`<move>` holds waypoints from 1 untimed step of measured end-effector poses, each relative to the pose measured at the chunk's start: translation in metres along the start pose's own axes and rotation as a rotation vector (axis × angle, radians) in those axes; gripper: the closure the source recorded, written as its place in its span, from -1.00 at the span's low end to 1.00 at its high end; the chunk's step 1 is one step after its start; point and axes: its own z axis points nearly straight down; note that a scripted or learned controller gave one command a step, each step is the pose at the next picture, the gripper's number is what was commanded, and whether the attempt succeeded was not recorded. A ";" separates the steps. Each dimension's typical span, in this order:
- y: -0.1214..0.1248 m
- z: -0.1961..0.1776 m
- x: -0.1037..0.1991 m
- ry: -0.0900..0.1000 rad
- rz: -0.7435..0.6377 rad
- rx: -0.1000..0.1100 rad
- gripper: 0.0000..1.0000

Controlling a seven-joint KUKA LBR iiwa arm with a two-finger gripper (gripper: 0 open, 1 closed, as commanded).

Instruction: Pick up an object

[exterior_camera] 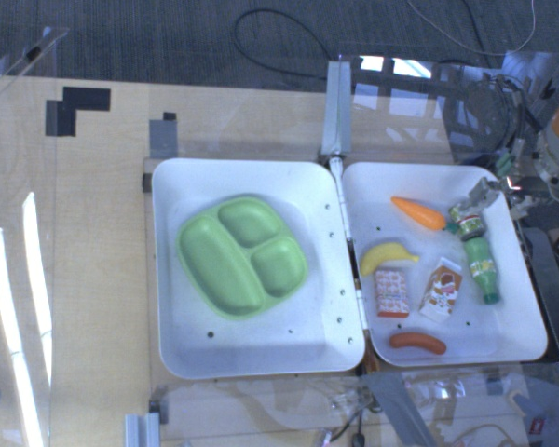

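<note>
The gripper [482,196] hung at the far right corner of the right-hand shallow white bin [531,343], near its back wall. How its jaws stood could not be told, and nothing was seen in its hold. Just beside it lay the green plastic bottle [482,264], its capped end toward the gripper and its body running down along the bin's right wall. The orange toy carrot [419,213] lay just to the left, its tip close to the bottle's cap.

A sound pick here probably meant the bottle or the carrot, both near at hand. The bottle's round body would likely roll or slip if pinched along its length, so closing across its narrow width looked the better choice. The wall close beside it left little room on that side; the carrot sat more in the open.

Further forward were a yellow toy banana [387,257], a small red-and-white snack packet [392,293], a small white carton with a red print [442,291] and a reddish-brown toy sausage [417,343] near the front wall. The packet and carton lay close together, so a descent there risked nudging both. The left-hand white bin [172,343] held a green divided plastic tray [242,255]. The light wooden table [74,250] lay bare to the left.
</note>
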 end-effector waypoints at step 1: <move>0.031 0.140 -0.014 -0.001 -0.067 -0.005 -1.00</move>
